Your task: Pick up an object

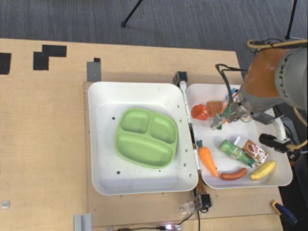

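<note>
While the arm reaches in from the right, the gripper (220,121) sits low in the right bin (284,179), just beside the tomato (199,111); can't tell its state. Carrot (208,160), sausage (233,175), banana (263,170), green bottle (235,151) lie nearer the front; green divided plate (146,137) in left bin (103,129).

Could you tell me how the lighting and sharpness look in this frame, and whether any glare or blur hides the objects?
Camera view: even, soft lighting with faint shadows; the green tray and carrot are sharp; the left white bin is bright but not blown out; the gripper area is small and cluttered, so its fingers are hard to read; the arm looks slightly soft.
</note>
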`<state>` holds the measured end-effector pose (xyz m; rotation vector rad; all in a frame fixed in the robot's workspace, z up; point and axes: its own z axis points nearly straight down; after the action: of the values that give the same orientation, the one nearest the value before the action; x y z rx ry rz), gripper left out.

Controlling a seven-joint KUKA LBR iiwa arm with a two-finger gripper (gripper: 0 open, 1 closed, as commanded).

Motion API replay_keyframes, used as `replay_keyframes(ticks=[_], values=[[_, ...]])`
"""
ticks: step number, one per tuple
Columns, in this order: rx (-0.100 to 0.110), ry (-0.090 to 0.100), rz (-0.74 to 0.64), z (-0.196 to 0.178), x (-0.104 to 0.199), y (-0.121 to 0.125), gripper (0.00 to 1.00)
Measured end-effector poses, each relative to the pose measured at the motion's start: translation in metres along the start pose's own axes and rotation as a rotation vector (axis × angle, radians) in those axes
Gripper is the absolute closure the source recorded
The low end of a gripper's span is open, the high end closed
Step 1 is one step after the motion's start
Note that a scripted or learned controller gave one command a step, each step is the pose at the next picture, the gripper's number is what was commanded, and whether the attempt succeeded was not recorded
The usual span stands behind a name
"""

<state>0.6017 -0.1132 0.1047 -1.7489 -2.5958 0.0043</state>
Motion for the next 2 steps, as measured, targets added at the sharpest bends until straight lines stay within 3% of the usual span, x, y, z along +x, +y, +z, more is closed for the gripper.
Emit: replay_keyframes(ticks=[1, 2], values=[[0.005, 0.003, 0.002, -0.009, 0.001, -0.001, 1.00], [0.028, 0.012, 0.132, 0.020, 0.004, 0.037, 1.00]])
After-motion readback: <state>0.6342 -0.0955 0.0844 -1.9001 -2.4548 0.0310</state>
